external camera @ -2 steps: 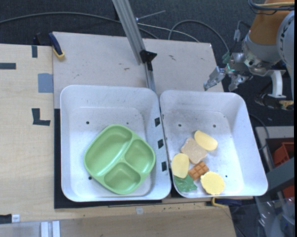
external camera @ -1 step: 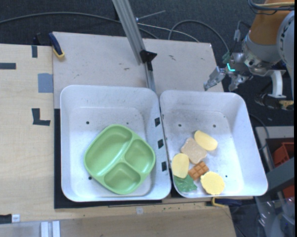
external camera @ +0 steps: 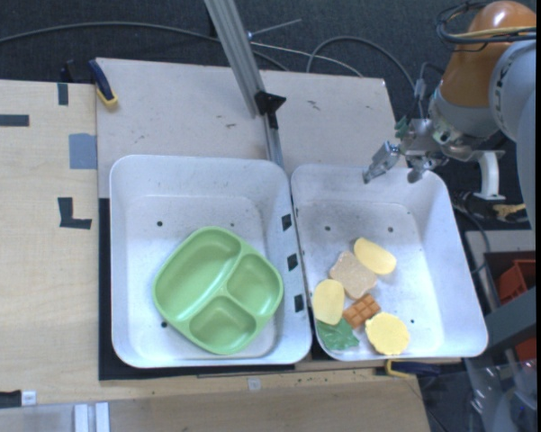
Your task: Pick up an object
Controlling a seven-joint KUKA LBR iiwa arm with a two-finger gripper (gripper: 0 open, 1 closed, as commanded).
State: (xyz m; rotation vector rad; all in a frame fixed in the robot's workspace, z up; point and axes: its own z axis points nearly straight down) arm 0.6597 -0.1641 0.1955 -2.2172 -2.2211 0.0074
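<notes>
My gripper (external camera: pixel 397 170) hangs over the far rim of the right bin (external camera: pixel 432 241), fingers spread open with nothing between them. Well below it, in the bin's near half, lie the toy foods: a yellow oval piece (external camera: pixel 374 256), a tan bread slice (external camera: pixel 351 274), a yellow piece (external camera: pixel 328 301), a small orange waffle (external camera: pixel 362 310), a green leaf piece (external camera: pixel 339 335) and a round yellow piece (external camera: pixel 388 333). The gripper is apart from all of them.
A green divided plate (external camera: pixel 218 288) lies in the left bin (external camera: pixel 135 241). A metal post (external camera: pixel 238 43) slants up from the gap between the bins. Cables run across the dark floor behind the bench.
</notes>
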